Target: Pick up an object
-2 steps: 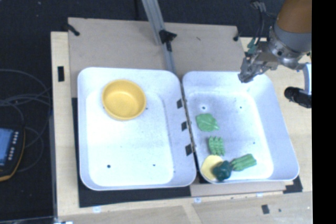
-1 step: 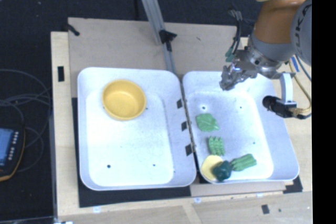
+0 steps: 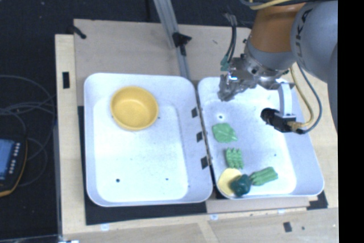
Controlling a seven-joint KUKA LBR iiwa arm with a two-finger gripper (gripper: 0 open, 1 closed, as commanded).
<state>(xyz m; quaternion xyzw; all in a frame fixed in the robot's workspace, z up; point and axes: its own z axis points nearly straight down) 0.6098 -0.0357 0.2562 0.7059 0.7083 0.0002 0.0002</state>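
Note:
My gripper [image 3: 228,90] hangs over the far left corner of the right bin [image 3: 302,151], with nothing visible between its fingers. Below it in that bin lie a light green leaf-shaped piece [image 3: 224,133], a small ridged green block [image 3: 234,157], a green oblong piece [image 3: 264,176] and a yellow disc [image 3: 228,180] with a dark teal lump [image 3: 241,185] on it. The leaf-shaped piece is the nearest to the gripper, a short way toward the front. A yellow bowl [image 3: 134,108] sits in the far left part of the left bin [image 3: 142,179].
A grey metal rail [image 3: 164,8] slants down from the top to the gap between the bins. The arm's orange band [image 3: 278,14] and cables loom over the right bin's far side, and a black fitting [image 3: 273,118] hangs over its right part.

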